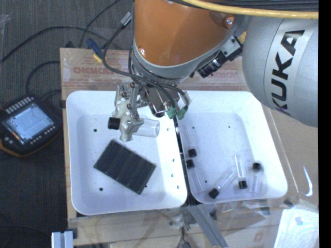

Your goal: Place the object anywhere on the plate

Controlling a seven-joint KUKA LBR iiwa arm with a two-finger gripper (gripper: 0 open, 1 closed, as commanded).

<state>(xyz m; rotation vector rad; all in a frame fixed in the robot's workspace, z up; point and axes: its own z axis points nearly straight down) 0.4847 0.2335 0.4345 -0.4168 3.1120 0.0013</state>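
Pendant lies off the counter at far left. Left bin holds the dark plate, and above it the jaws grip a clear vial with a black cap. Right bin has more vials.

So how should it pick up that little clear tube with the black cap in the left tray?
Probably across the clear body of the vial, coming straight down from above. It lies on its side on the left bin floor, cap toward the left, so the round body offers two opposite sides for the gripper.
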